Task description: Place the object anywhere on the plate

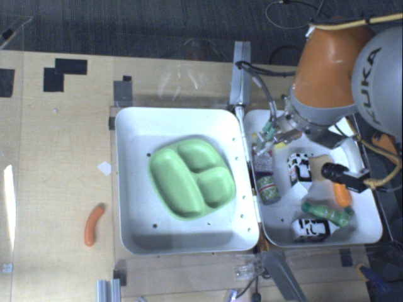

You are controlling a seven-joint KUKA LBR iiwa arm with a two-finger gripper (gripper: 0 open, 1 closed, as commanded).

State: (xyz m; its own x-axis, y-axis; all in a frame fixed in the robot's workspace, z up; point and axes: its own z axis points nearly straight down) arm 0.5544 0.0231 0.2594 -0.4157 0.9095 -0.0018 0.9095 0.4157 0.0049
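Objects for the task are sitting loose in the bin (373,229) on the arm's side: a small can (267,189) near the dividing wall, a green bottle (327,212) lying flat, a carrot (340,195) beside it, and two black-and-white pieces (301,167), one of them tucked toward the near corner. Which of these is meant to be moved is not showing, though the can and a dark scrap just above it are lying closest to the claw (267,140). That claw is hanging over the bin's inner edge, close to the wall between the bins, probably because the program is lining up on something in that strip; nothing is visibly sitting in its grip, and I cannot tell whether it is spread or pressed together, since wires and the wrist are crowding it. The arm (327,61) is leaning in above the bin's far side. The plate (192,178), green and divided into three wells, is waiting tilted in the middle of the other bin (126,168), with nothing on it, so the placing is not yet done. Farther out, an orange sausage-like piece (94,224) is lying on the desk (56,168), well apart from both bins.
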